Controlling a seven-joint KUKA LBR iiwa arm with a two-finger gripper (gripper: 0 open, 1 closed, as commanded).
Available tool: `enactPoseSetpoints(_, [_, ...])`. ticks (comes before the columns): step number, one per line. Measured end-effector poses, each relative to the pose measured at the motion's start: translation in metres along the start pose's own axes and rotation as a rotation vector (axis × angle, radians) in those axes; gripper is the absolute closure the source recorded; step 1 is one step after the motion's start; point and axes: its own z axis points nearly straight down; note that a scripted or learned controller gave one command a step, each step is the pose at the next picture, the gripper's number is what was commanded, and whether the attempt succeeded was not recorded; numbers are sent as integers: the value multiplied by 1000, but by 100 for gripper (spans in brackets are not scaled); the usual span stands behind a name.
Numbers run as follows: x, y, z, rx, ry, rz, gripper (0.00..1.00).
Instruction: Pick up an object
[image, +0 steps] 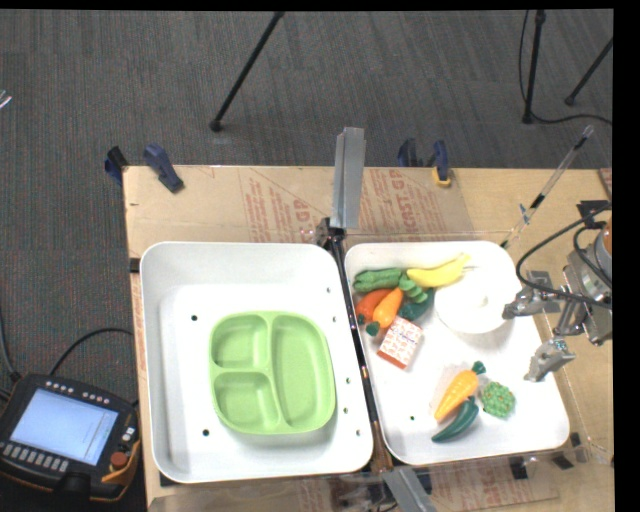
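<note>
The right bin (540, 425) holds several toy foods. A yellow banana (440, 270), a green pod (378, 280), an orange carrot (386, 306) and a dark green piece (413, 308) crowd its far left part. A red-and-white box (400, 343) lies below them, and a white bowl (470, 306) sits near the middle. Toward the front lie a second carrot (455, 392), a broccoli (497, 400) and a dark green vegetable (455, 425). My gripper (531, 338) hangs over the bin's right side, open, with nothing between its fingers. It is right of the bowl and above the broccoli.
The left bin (165, 300) holds a light green divided plate (272, 372). A grey metal post (348, 185) stands behind the seam between the bins. A teach pendant (65, 430) lies at the lower left, off the bench. Cables (545, 235) trail at the right.
</note>
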Motion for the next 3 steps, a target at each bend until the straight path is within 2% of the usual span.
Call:
enactPoseSetpoints(1, [24, -3, 152, -6, 14, -88, 0])
enactPoseSetpoints(2, [27, 82, 154, -3, 2, -152, 0])
enactPoseSetpoints(3, [25, 124, 155, -2, 3, -199, 0])
